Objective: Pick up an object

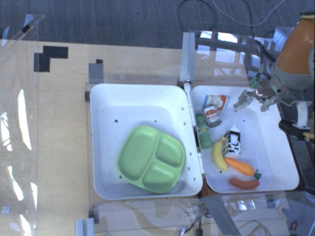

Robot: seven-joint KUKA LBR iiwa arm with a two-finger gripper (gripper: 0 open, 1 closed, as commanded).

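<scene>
The right bin (275, 146) holds several small items. A red and white can (212, 115) lies next to a white and orange packet (215, 101) near the bin's back left. A green bottle (203, 132) lies along the left wall. In the middle sit a yellow banana (219, 156) and a black and white carton (233, 142). An orange carrot (239, 166) and a red sausage (244, 183) lie near the front. My gripper (254, 101) hovers over the bin's back part, open, with nothing between its fingers, to the right of the can.
The left bin (106, 132) holds a green divided plate (152, 158). A metal divider (193, 127) runs between the bins. The arm's orange band (297, 48) sits at the upper right. Cables (231, 14) trail behind the bins.
</scene>
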